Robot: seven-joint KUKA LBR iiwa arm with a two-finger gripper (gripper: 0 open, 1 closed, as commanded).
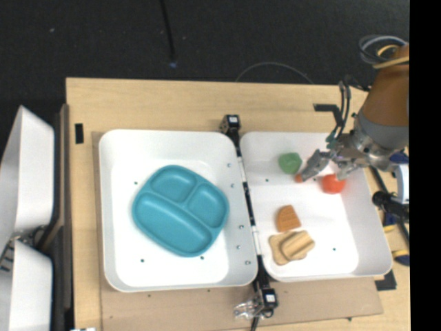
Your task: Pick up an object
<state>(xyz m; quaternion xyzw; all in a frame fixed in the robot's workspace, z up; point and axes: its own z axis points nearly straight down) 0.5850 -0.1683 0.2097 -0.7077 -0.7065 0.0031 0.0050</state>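
Overhead view of two white bins side by side on a wooden bench. The left bin (117,267) is holding a teal divided plate (180,209). The right bin (358,257) is holding four small objects: a green rounded piece (290,162) near its far wall, a red-orange piece (333,183) toward the right, an orange-brown bread-like piece (288,218) near the middle, and a tan roll-like piece (291,246) just in front of that one, toward the near wall.

The arm is reaching in from the right, and its gripper (318,168) is hanging low over the far part of the right bin, between the green piece and the red-orange piece, close to both. Whether the claw is spread or pressed together cannot be told at this resolution, and nothing is visibly pinched in it.

Judged step: the approach and selection phase, with no object lifted yet. The next move is calling for the tip to be centred over one piece, most likely the red-orange or the green one, and lowered squarely so that the neighbouring piece is not being nudged aside.
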